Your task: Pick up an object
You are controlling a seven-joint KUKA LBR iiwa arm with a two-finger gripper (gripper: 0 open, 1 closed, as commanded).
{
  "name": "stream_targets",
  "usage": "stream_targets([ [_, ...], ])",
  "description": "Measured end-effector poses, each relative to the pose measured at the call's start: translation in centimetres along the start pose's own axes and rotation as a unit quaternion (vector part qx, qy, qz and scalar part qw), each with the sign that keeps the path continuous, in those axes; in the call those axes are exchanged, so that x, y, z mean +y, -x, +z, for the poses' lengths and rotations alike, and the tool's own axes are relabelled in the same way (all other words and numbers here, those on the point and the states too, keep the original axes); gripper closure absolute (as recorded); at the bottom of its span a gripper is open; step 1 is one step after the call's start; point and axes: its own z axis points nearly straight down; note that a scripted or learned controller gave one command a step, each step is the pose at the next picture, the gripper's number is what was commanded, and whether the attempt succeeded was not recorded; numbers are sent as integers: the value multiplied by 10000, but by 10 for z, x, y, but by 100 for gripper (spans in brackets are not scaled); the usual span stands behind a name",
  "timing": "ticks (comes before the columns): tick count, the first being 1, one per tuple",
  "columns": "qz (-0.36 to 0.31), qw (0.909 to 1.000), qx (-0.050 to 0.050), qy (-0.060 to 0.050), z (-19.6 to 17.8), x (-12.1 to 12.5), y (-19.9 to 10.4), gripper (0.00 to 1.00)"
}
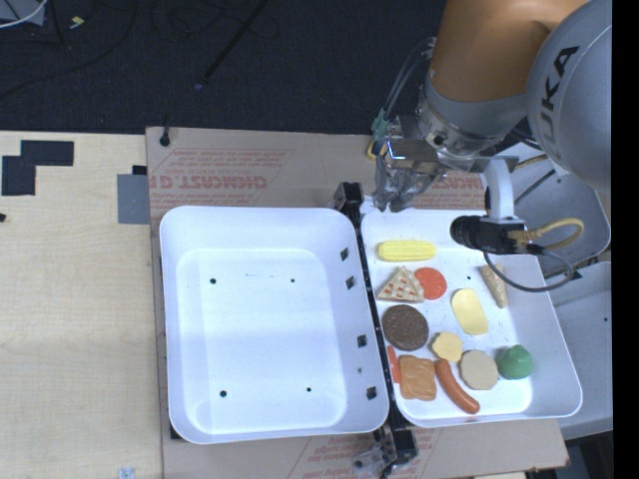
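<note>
Corn [406, 250] lay at the right bin's [559, 367] far end among the other food, nothing lifted yet; the tool [394, 200] hung just above that bin's far rim, carrying nothing, its gap too small to judge — the grab was all ahead

My gripper [392, 200] hangs above the far rim of the right bin [559, 367], nothing between my fingers. Below it in that bin: corn cob [405, 250], pizza slice [400, 286], red disc [431, 282], brown cookie [405, 326], yellow oval piece [469, 310], toast [416, 377], sausage [456, 386], green ball [515, 361]. Left bin [190, 267] sits alongside, rims touching.
</note>
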Motion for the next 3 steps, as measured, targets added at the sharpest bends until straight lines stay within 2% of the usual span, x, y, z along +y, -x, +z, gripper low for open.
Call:
stream_targets([
  [1,-24,9999,10,149,-99,37,-13,100],
  [2,-39,9999,22,146,-191,33,-65,100],
  [3,4,10000,-10,4,39,23,-36,100],
])
